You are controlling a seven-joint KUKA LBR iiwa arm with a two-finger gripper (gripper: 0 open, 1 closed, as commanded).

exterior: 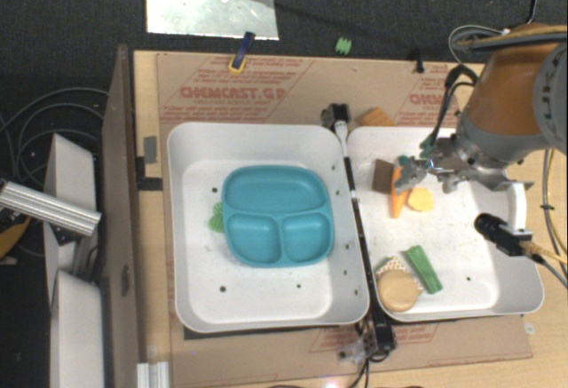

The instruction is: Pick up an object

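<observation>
From the overhead camera, the grey arm (519, 102) with its orange band reaches in from the right over the right bin (524, 289). Its gripper (410, 175) hangs low near the upper left part of that bin, directly above a small cluster of toy food. Whether it is spread or closed cannot be told at this size, and nothing can be made out as held by it.

Just under the gripper lies an orange carrot-like piece (397, 201), standing roughly along the bin's depth, with a yellow piece (421, 201) touching or just beside it on the right. A brown block (383, 175) sits just left of the gripper, close to the divide between the bins. Nearer the front of the right bin, a green stick (424, 269) lies at a slant, and a round tan bun-like item (398, 290) sits just beside its lower end.

In the left bin (191, 289) rests a teal divided plate (277, 214), with a small green item (216, 218) peeking out at its left edge.
</observation>
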